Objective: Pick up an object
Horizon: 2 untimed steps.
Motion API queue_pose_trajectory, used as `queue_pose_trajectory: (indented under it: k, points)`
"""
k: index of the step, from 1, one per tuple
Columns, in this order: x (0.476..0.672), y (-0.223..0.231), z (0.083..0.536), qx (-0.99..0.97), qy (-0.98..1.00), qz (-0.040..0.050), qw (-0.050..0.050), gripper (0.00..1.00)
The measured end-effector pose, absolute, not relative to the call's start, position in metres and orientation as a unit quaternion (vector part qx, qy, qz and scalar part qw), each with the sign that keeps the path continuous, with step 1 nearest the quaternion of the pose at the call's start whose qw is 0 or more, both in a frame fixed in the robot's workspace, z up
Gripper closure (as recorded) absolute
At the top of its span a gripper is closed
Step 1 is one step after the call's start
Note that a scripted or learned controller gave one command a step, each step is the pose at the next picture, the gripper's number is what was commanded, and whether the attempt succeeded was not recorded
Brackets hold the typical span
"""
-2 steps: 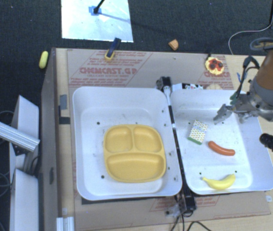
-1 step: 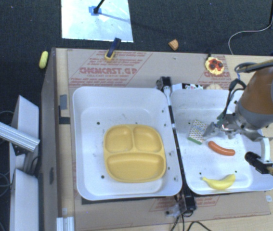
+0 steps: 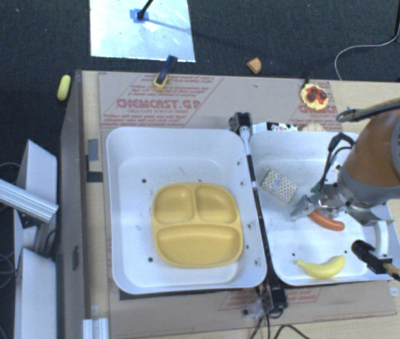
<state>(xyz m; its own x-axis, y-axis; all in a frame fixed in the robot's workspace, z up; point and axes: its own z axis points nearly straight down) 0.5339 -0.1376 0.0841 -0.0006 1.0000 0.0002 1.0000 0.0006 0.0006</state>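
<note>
A: Figure: where do the fingers stand, and in what state?

B: The gripper (image 3: 312, 207) is low in the right bin (image 3: 284, 274), metallic fingers (image 3: 301, 209) pointing toward the divider. Whether they are apart or together cannot be told at this resolution; nothing shows between them.

A: Which object does the coming move turn on?

B: Probably the sausage (image 3: 326, 222), a small orange-red piece lying just beside the fingertips, on the side toward the near rim of the bin and slightly back under the wrist. Its long axis runs roughly across the bin, tilted a little downward away from the divider. It appears to touch or nearly touch the fingers, but not to sit between them.

A: And outward from there?

B: Ahead of the fingers, toward the divider, a patterned card (image 3: 279, 186) lies flat. Farther toward the near rim lies a banana (image 3: 321, 266), yellow, curved. The left bin (image 3: 125, 189) holds a yellow divided plate (image 3: 197, 224).
</note>
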Motion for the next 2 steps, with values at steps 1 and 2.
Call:
queue_pose_trajectory:
  k: [1,2]
  points:
    - [0.535,-0.138,0.095,0.707,0.708,0.0012,0.001,1.0]
    - [0.566,-0.076,0.186,0.705,0.709,0.0021,0.002,1.0]
